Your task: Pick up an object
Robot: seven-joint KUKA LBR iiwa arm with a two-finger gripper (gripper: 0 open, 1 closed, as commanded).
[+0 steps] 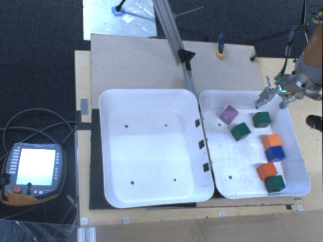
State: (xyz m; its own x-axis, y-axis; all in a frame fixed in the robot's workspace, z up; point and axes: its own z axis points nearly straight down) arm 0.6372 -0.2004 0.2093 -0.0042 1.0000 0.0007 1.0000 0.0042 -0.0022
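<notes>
**Camera view: claw hanging over the right bin's far corner, nothing picked yet**

Camera view has my claw (pixel 274 99) at the upper right of the right bin (pixel 303 183), its two fingers (pixel 262 99) spread apart with only air between them. It holds nothing and touches nothing that I can make out; it sits just above and to the right of the nearest green block (pixel 261 119).

That block is my best target, I judge. It stands apart from the second green block (pixel 240 131) and the purple block (pixel 228 114), so the fingers can straddle it without nudging a neighbour. The orange block (pixel 271 140) sits stacked tight against a blue block (pixel 275 153), and lower down another orange block (pixel 266 170) touches a green one (pixel 275 184); those pairs leave poor room for a finger.

To do this well, I should centre over the near green block, turn the wrist so the fingers meet two flat faces rather than corners, come straight down, and close only once both fingers reach below its top edge. The bin's wall lies close on the right, so I should keep the outer finger clear of it. The left bin (pixel 108 105) plays no part.
</notes>
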